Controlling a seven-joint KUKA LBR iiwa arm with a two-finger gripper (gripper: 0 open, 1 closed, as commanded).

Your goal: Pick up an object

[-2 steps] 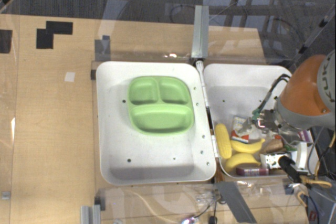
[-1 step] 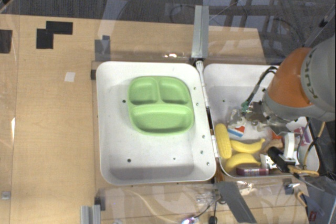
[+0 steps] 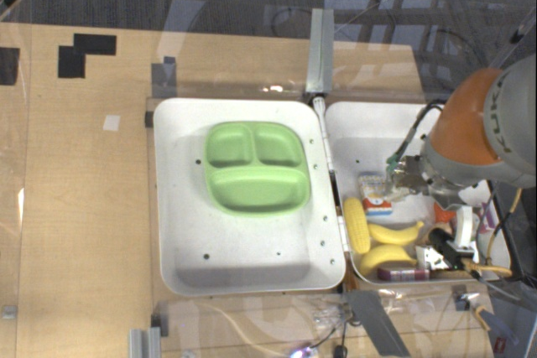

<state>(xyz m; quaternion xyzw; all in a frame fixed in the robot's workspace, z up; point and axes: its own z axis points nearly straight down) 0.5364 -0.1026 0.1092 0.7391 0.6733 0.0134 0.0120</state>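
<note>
The right bin [image 3: 369, 126] holds a heap of small things at its near end. Among them are a yellow corn cob [image 3: 357, 224], a banana [image 3: 398, 232], a small white carton with red and blue print [image 3: 375, 189] and a dark purple marker [image 3: 403, 272]. My gripper [image 3: 404, 174] hangs low over this bin, just right of the carton and above the banana. The grey wrist and orange band [image 3: 461, 134] cover most of it. I see nothing held in it.
The left bin [image 3: 180, 205] carries a green divided plate [image 3: 256, 166] at its middle. A black and white object [image 3: 443, 249], an orange piece [image 3: 465, 224] and a wooden stick [image 3: 487, 269] lie at the right bin's near right corner, under the arm.
</note>
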